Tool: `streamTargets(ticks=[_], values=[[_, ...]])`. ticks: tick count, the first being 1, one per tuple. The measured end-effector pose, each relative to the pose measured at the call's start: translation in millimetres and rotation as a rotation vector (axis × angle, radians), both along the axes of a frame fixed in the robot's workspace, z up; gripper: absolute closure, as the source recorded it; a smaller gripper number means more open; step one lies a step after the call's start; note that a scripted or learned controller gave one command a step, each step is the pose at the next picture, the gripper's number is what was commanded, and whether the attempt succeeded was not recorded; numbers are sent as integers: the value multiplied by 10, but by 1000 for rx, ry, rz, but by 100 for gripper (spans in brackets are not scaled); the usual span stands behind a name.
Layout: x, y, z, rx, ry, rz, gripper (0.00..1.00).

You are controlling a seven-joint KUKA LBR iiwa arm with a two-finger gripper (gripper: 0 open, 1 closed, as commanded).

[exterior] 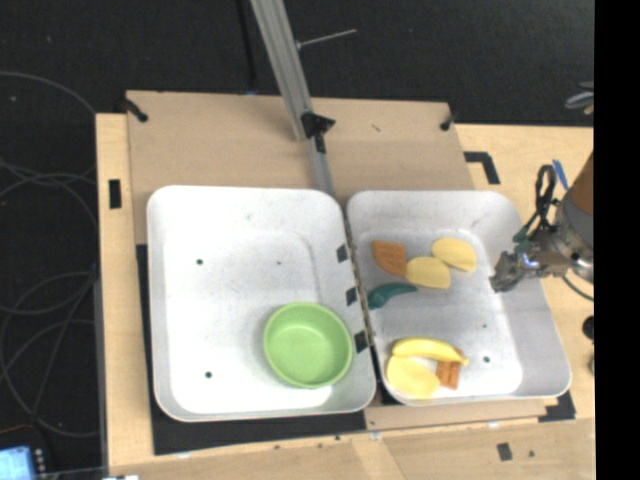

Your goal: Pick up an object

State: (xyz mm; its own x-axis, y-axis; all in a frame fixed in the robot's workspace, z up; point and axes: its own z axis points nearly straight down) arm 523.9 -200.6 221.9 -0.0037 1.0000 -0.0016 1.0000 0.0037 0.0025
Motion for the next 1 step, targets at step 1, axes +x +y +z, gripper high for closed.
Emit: streamTargets(ticks=[1], values=[[19,-12,541,-1,-6,1,100]])
